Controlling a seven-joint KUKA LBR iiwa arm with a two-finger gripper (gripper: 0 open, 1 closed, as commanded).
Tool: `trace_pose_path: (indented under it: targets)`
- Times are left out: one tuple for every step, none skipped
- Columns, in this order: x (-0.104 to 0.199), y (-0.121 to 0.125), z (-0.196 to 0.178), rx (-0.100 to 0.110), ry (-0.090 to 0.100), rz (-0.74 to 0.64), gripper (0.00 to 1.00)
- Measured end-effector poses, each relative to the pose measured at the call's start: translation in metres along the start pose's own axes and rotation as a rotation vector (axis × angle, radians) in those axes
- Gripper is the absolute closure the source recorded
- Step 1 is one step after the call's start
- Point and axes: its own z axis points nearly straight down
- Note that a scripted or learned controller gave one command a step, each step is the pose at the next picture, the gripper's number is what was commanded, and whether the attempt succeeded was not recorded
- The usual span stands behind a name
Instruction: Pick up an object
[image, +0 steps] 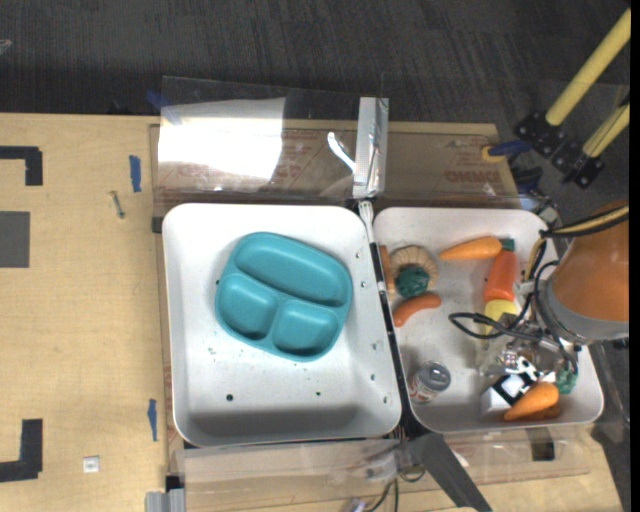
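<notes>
Overhead, slanted look down on a tan bench (70, 330) w/ black tape marks at far left. Next comes the left bin (190, 370), white and shallow, w/ a teal divided plate (283, 293) lying flat near its middle, three compartments facing up. Behind both bins lies a sheet of clear plastic (230, 150), glaring w/ reflected light. The right bin (455, 405) touches the left one along a shared edge and holds all the small objs. At its left side, near the back, sits a round tan-and-teal toy (410, 270), and just in front of that an orange sausage-shaped piece (415, 308). Nearer the front edge stands a small clear jar (432, 380) w/ a grey top, apart from the rest. Toward the back-middle a toy carrot (470, 248) lies on its side, w/ an orange bottle-shaped obj (500, 280) just right of it, pointing front to back. At the front right lies a second orange carrot-like toy (535, 400), beside a black-and-white item (512, 385). The gripper (520, 358) is low over that front-right cluster, tangled visually w/ black cables; can't tell its state, and nothing can be seen held in it. The arm's orange band (600, 280) fills the right edge, and yellow poles (595, 65) cross the top right corner.
</notes>
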Motion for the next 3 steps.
trace_pose_path:
  targets:
    - [-0.02, -0.038, 0.013, -0.004, 0.014, -0.404, 1.0]
    - [-0.082, 0.001, -0.136, 0.004, 0.009, -0.311, 1.0]
    - [-0.079, 0.0, -0.131, 0.002, 0.019, -0.308, 0.0]
